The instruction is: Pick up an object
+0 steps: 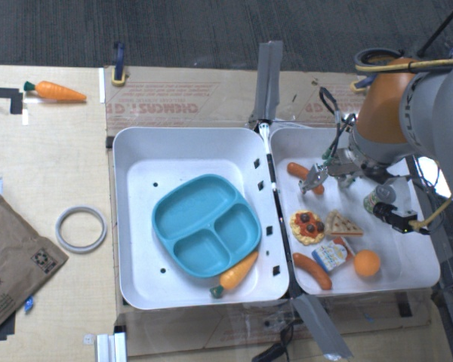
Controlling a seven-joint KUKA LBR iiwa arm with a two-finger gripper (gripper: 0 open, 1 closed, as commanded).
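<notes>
Hovering low in the right bin [430,266], hand [315,181] just beside the sausage [300,172] near the bin's far-left corner; finger spread impossible to tell. Risks nudging the sausage aside, closing on nothing.

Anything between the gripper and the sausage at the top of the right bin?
Nothing visible. The gripper sits right at the sausage in the right bin; the pizza toy lies nearer the camera, apart.
</notes>
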